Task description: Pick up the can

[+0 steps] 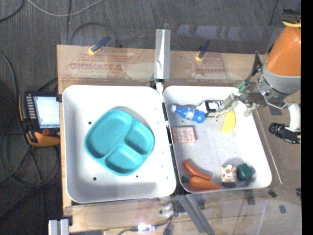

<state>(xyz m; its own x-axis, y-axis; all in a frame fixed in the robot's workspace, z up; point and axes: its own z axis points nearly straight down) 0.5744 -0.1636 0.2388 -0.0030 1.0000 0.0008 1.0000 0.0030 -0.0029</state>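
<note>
The can point(228, 175) is small, with a white, red and green label. It stands near the front right corner of the right bin point(264, 155), touching a dark green object point(245, 171). My gripper point(237, 106) hangs over the bin's back right part, above a yellow item point(228, 122) and well behind the can. It is open and there is nothing between its fingers. The grey arm with its orange band point(286, 50) reaches in from the right.
Also in the right bin are a blue bottle point(190, 113), a black and white item point(213, 105), a pink packet point(184, 135) and two orange carrots point(198, 176). The left bin point(73, 131) holds a teal divided plate point(120, 141).
</note>
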